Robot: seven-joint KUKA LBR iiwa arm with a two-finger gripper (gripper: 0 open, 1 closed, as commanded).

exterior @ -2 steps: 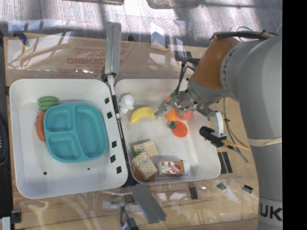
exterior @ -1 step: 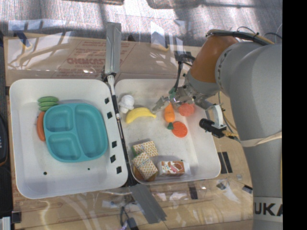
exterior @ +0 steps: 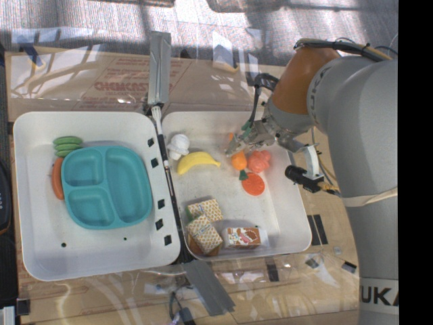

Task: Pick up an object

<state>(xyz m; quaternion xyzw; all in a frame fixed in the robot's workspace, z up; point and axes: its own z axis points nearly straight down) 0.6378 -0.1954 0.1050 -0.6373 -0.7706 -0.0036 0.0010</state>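
Note:
My gripper (exterior: 245, 141) reaches down into the right bin (exterior: 287, 215) near its upper middle, just above a small orange fruit (exterior: 238, 160) and next to a pinkish-red strawberry toy (exterior: 259, 160). A flat orange-red fruit with a green stem (exterior: 253, 184) lies just below them. A yellow banana (exterior: 197, 162) and a small white object (exterior: 178, 145) rest at the bin's left. Patterned packets (exterior: 205, 225) and a small carton (exterior: 243, 236) sit near the front. Whether anything is between the fingers is hidden by the wrist.
The left bin (exterior: 34, 249) holds a teal divided tray (exterior: 106, 185), a green pea pod (exterior: 67, 144) and an orange carrot (exterior: 57, 180) at the tray's left. A divider ridge (exterior: 164, 181) separates the bins. The grey arm (exterior: 358, 134) covers the right bin's right side.

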